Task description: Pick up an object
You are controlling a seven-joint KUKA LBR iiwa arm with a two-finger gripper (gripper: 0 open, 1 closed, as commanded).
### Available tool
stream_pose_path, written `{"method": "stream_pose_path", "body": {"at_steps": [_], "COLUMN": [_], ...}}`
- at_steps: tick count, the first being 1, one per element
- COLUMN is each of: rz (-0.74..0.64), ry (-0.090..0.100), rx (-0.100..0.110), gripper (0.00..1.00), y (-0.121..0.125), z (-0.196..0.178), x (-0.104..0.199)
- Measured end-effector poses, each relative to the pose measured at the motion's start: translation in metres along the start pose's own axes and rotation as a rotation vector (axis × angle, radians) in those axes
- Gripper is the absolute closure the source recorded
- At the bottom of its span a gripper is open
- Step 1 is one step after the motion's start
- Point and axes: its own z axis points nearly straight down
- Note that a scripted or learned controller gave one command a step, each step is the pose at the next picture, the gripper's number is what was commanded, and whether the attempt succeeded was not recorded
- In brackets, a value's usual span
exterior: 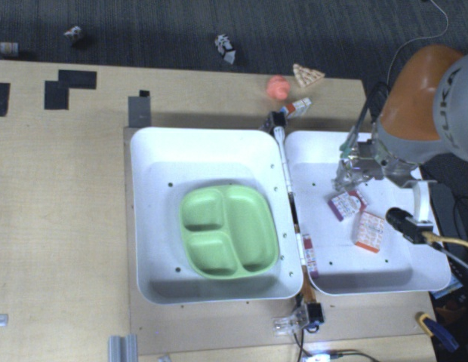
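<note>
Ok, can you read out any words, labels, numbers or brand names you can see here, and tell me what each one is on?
"KU": two letters on the grey arm, cut off by the picture's right edge.
Purple packet in the right bin: print too small to read.
Red and white packet in the right bin: print too blurred to read.
Small tube on the bench behind the bins: label too small to read.
Green tray in the left bin: no text.
</note>
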Motion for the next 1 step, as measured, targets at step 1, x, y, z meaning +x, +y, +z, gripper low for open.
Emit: {"method": "stream_pose_path", "body": {"at_steps": [1], "rz": [0.001], "ry": [0.0], "rx": [0.002], "gripper": [0.0], "y": [-0.0006], "z": [0.0006], "x": [-0.0007]}}
